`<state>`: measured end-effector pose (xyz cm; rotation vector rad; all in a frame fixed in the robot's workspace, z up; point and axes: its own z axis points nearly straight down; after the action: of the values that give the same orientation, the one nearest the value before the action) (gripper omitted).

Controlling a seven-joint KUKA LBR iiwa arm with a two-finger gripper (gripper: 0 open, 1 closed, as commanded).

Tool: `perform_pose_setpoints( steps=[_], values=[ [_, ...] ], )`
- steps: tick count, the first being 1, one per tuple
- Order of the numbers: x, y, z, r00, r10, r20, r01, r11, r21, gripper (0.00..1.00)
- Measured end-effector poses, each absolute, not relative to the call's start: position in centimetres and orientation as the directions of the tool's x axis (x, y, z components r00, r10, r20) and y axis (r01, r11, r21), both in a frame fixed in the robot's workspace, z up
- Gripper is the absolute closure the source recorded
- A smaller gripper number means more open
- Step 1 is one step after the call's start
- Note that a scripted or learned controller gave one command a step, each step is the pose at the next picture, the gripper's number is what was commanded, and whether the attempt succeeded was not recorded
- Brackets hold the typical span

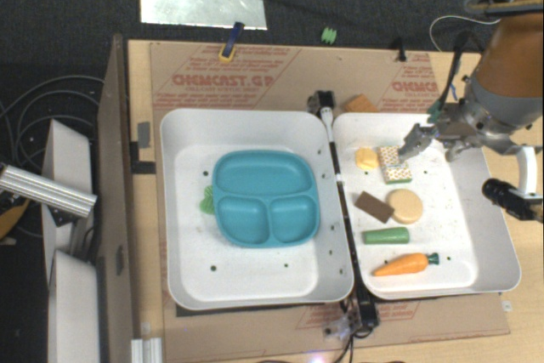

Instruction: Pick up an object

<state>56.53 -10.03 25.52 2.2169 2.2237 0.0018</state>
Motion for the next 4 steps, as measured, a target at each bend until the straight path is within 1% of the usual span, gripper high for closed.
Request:
perform_pose_setpoints(
  steps=[1, 2, 3, 4],
  values=[
    [57.1, -10.1, 12.3, -0.001, 1.0, 0.002, 1.0, 0.001, -0.01, 0.0],
    [55.4, -10.1, 9.0, -0.002, 1.0, -0.001, 1.0, 0.002, 0.015, 0.0],
    [59.5, -13.2, 9.2, -0.002, 1.0, -0.001, 1.0, 0.002, 0.015, 0.0],
    [67.5, -18.0, 9.0, -0.006, 1.0, -0.006, 1.0, 0.006, 0.017, 0.0]
  ],
)
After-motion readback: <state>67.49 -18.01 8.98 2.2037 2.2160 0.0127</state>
